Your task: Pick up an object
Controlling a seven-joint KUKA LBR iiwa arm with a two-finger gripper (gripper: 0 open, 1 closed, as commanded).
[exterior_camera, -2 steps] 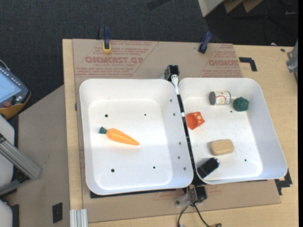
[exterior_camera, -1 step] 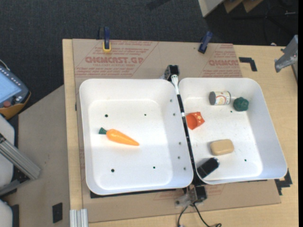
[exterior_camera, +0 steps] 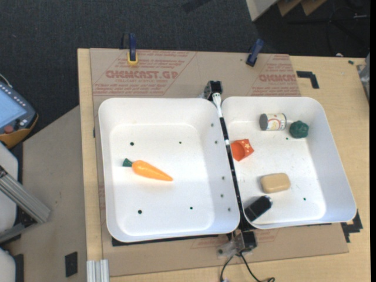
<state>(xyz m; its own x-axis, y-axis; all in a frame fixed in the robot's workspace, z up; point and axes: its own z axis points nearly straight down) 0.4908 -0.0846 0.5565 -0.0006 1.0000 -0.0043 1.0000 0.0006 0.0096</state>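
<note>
Bench with two bins [exterior_camera: 111, 157], carrot [exterior_camera: 150, 170] left, perhaps soap [exterior_camera: 275, 183] right

Both bins [exterior_camera: 158, 113] look like smooth, slightly glossy white plastic; the bench [exterior_camera: 194, 69] top looks like matt brown cardboard; the carrot [exterior_camera: 150, 170] looks like shiny plastic.

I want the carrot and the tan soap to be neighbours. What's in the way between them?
In the camera view, the two bins' touching walls run between the carrot and the tan soap; otherwise bare white floor.
</note>
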